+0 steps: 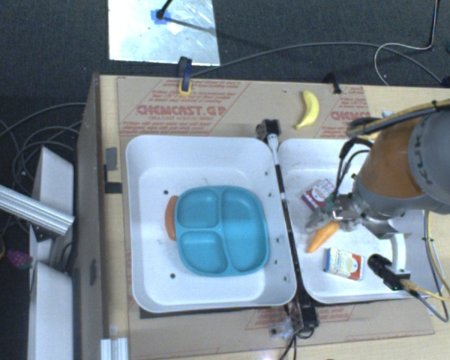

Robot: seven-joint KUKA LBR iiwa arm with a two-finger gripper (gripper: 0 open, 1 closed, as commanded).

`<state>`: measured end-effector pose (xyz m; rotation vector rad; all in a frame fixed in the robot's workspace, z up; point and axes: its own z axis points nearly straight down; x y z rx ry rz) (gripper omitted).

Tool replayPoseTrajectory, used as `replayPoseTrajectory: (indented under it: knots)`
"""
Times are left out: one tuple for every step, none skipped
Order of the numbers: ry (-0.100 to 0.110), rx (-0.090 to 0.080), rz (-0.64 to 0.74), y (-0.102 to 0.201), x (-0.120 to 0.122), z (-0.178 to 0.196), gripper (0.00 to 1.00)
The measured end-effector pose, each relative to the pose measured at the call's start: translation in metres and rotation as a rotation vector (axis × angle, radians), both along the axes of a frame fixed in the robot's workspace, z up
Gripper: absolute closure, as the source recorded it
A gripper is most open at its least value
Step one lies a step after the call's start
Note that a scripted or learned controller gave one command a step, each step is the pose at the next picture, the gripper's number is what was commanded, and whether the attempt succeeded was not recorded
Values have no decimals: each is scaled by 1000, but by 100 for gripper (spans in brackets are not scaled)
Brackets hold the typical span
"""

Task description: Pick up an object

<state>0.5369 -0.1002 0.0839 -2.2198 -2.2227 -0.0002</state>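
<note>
Carrot [322,236], orange and tapered, tilted in right bin [307,287], touching gripper [331,214] tips; grip opening impossible to tell, hold uncertain. Just nearer: small white carton [343,263]. Just beyond: purple-and-white packet [316,194]. Left bin [146,201]: blue divided plate [221,228] over an orange item [170,217]. Farthest: yellow banana [309,109] on cardboard.

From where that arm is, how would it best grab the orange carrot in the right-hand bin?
Probably across the carrot's thicker middle, coming straight down from above. It lies flat and slanted on the right bin's floor, so its long sides are free, while the gripper hovers by its upper end and the small carton lies just below.
</note>
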Motion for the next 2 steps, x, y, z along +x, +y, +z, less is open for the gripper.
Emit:
replayPoseTrajectory:
  knots:
    - [-3,0,1,0,1,11,100]
    - [-4,0,3,49,33,101,100]
